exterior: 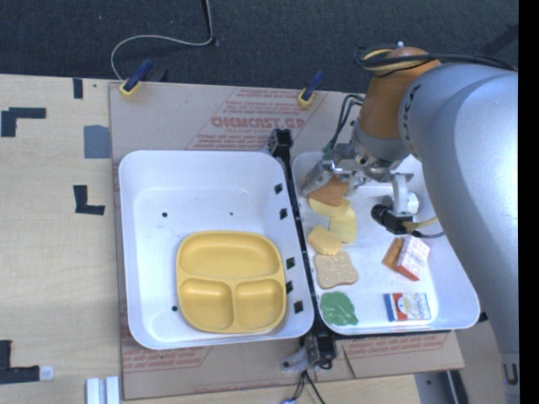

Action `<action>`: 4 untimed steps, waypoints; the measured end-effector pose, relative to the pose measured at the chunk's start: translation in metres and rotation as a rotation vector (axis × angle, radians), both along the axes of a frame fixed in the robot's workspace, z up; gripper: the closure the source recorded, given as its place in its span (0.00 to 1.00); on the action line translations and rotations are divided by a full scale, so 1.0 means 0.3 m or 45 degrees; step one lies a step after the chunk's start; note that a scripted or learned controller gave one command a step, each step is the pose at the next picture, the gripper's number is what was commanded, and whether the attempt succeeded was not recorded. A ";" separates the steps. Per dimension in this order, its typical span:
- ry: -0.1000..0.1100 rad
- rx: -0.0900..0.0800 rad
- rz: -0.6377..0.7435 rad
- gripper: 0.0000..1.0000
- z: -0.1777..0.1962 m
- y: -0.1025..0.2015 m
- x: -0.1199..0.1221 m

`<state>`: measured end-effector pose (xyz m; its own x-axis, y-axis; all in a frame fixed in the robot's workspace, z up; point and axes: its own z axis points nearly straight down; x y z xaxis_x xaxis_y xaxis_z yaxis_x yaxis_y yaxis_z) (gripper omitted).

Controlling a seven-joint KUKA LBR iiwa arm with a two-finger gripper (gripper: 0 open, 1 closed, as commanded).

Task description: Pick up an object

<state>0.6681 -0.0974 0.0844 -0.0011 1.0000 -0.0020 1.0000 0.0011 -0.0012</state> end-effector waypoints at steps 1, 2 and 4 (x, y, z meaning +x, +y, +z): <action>-0.001 0.001 0.000 0.00 0.000 -0.005 0.000; -0.001 0.001 0.000 0.00 0.001 -0.021 0.001; -0.001 0.001 0.000 0.00 0.000 -0.008 0.001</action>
<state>0.6682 -0.0997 0.0845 -0.0008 1.0000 -0.0013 1.0000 0.0008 -0.0002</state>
